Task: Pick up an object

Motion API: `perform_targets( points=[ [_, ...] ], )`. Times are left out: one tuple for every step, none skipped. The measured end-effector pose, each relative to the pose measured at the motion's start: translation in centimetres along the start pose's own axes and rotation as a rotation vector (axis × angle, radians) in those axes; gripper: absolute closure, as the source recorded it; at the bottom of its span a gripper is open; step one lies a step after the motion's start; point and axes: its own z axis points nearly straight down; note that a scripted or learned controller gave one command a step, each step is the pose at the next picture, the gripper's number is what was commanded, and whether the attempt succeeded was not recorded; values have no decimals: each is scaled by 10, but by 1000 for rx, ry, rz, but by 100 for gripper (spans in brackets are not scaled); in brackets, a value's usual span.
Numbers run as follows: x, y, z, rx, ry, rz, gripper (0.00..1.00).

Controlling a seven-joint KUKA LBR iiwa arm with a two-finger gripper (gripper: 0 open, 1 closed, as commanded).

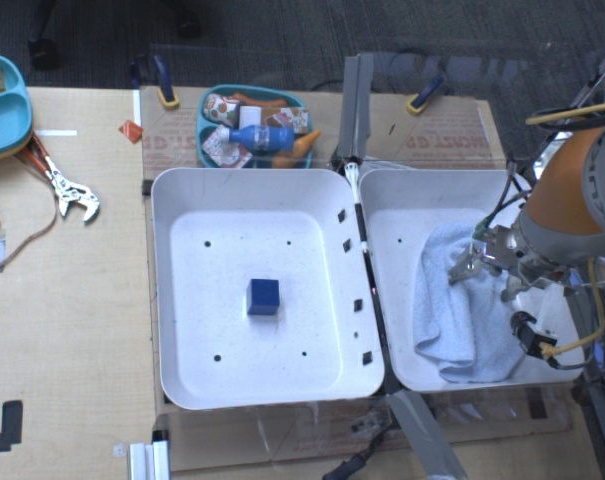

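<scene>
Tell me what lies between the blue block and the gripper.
In the camera view, going right from the blue block: bare white floor of the left bin, the two bins' meeting rims, then the light blue towel in the right bin, under the gripper.

Single high slanted view down over both bins (162, 298).

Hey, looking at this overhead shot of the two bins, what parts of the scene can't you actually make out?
- Gripper: its fingers blur into the wrist hardware over the light blue cloth, so open or shut is unclear.
- Anything under the cloth in the right bin: hidden by its folds.
- Items in the small teal tub: too small and jumbled to name.
- Blue tray: cut off by the left edge.
</scene>
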Motion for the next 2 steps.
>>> perform_targets(
  points=[
    [0,0,0,0,0,0,0],
    [-32,34,-24,-2,0,-355,0]
  ],
)
